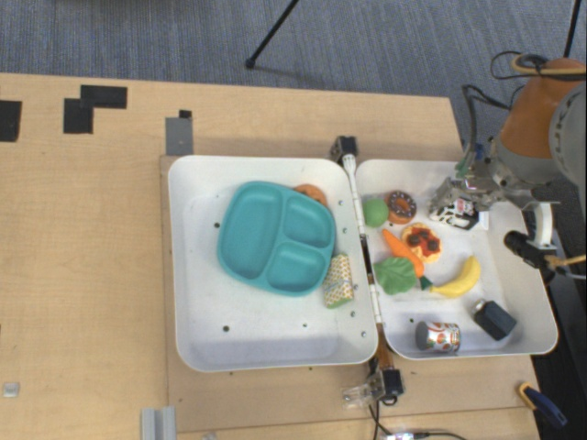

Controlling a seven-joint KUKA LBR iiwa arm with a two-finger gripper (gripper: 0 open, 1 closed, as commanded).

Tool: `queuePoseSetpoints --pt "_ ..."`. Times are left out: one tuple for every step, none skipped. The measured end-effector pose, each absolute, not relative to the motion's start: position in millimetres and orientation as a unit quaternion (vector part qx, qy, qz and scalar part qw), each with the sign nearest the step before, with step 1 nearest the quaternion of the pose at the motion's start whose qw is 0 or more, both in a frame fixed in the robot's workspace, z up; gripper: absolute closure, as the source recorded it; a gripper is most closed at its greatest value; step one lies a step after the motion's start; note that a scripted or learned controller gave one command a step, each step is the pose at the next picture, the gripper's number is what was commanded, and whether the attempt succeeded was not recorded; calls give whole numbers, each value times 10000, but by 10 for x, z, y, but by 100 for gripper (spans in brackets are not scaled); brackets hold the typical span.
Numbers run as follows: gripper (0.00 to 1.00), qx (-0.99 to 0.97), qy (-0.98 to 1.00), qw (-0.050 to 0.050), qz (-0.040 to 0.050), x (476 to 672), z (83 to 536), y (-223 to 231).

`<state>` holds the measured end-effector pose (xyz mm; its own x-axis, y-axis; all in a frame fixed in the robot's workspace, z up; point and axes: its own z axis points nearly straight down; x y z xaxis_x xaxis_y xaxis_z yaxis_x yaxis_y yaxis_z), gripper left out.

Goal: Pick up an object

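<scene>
The grey two-finger gripper (456,202), jaws unreadable from here, hangs over a small black-and-white object (456,214) in the right white bin (537,333).

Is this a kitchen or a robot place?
Probably a robot lab. A grey robot arm reaches over two white bins on a wooden bench, and the food in them, like the banana, looks like toys for it to practise grabbing.

Light wooden bench (83,273) with black tape patches (92,106), blue-grey carpet floor (165,21) beyond
</scene>
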<state>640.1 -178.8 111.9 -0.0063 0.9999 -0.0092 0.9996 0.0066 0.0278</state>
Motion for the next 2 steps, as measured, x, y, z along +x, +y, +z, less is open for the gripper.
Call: queuePoseSetpoints --pt "0 7051 7090 123 55 6423 1093 -1800" --pt "0 7054 7087 121 55 6432 1086 -1794"
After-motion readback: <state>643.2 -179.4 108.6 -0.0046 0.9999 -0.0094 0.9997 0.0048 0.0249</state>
